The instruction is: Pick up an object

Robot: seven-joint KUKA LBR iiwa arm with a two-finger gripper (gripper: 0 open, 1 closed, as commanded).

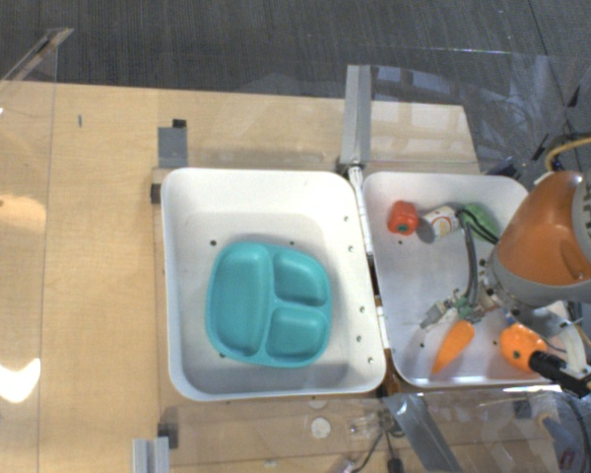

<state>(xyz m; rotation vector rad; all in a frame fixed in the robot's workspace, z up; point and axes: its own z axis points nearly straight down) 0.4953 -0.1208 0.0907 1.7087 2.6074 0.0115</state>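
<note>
Right, orange carrot (pixel 454 345) lying slantwise just below the gripper (pixel 465 306), whose finger state I cannot tell, arm (pixel 552 235) hiding much.

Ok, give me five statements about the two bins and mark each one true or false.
1. A teal divided plate lies in the left bin. True.
2. The carrot lies in the left bin. False: it lies in the right bin.
3. The plate has three compartments. True.
4. A red thing lies near the right bin's far edge. True.
5. The arm reaches over the left bin. False: it is over the right bin.
</note>
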